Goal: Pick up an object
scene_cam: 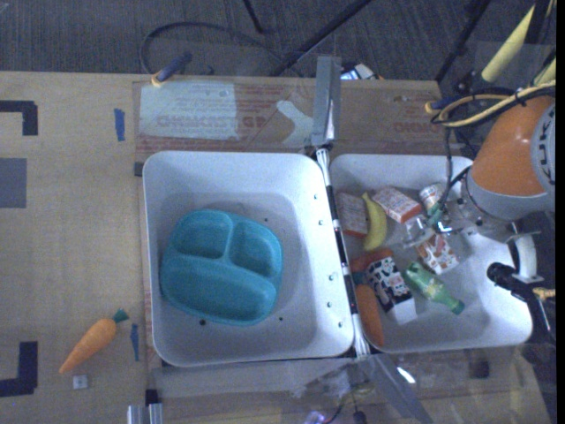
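The right bin [494, 325] holds a heap of small objects. A yellow banana [376, 223] lies beside a red and white carton [396, 204]. Lower down are a black and white patterned box [387, 281], a green bottle [433, 288] and an orange carrot-like piece [371, 314]. A small red and white pack [438, 254] sits next to a clear bottle [415, 231]. My arm, with its orange band [510, 153], hangs over the bin's right half. The gripper [452, 222] is low by the clear bottle and the small pack. I see nothing lifted.
A blue divided plate [222, 266] lies in the left bin [168, 193]. A toy carrot [88, 343] rests on the bench left of the bins. Between the bins runs a metal divider [335, 237]. Cables and tripod legs cross the floor at the back.
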`<move>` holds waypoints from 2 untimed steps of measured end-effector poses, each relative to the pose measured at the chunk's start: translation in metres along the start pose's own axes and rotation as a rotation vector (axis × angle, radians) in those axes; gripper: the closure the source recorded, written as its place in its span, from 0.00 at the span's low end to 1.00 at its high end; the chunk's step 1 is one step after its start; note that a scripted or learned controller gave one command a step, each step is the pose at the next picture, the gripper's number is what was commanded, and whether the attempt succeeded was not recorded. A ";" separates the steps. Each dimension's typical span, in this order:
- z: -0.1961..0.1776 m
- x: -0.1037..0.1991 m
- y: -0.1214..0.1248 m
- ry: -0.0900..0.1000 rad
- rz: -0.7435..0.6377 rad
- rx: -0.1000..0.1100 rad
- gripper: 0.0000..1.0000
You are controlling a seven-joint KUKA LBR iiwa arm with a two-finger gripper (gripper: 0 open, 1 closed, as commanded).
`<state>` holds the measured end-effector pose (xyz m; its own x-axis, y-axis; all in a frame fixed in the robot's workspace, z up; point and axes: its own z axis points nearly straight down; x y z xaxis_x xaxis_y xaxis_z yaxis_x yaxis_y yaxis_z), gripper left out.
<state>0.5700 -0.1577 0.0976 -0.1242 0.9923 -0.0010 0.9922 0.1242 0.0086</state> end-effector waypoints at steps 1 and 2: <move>-0.140 0.048 -0.018 -0.001 0.258 0.009 1.00; -0.143 0.026 -0.036 0.000 0.318 0.010 1.00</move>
<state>0.5298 -0.1363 0.2402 0.1924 0.9813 0.0002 0.9813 -0.1924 -0.0018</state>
